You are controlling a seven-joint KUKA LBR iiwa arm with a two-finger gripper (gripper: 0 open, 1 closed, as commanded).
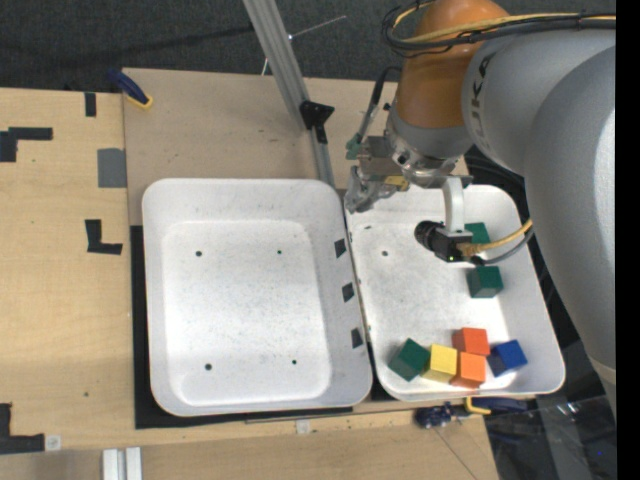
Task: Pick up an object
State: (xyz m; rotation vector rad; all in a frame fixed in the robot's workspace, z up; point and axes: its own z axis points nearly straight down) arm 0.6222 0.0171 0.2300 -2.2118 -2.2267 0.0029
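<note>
A large grey robot arm (560, 128) with an orange band (445, 58) above its wrist reaches in from the right and far side, filling the upper right of the scene. It hangs over a light wooden tabletop (60, 268) that carries two shallow white bins side by side.

The left bin (165, 218) is the bigger of the two as seen here, with a few small dark dots on its floor. The right bin (400, 278) sits touching it along their shared edge.

A slanted grey metal pole (285, 63) runs from the far edge down toward the gap between the bins.

The gripper (375, 183) hangs below the wrist over the far left corner of the right bin, close to the shared edge. Whether the jaws are open or shut cannot be told from this angle, and nothing can be made out between them.

The objects to pick lie in the right bin, well apart from the gripper. A dark green block (485, 281) sits toward the right wall, and what may be another green block (476, 233) sits just beyond it, partly hidden by cabling. Along the near edge is a tight cluster: a green block (408, 359), a yellow block (442, 360), two orange blocks (470, 354) stacked close, and a blue block (509, 355).
</note>
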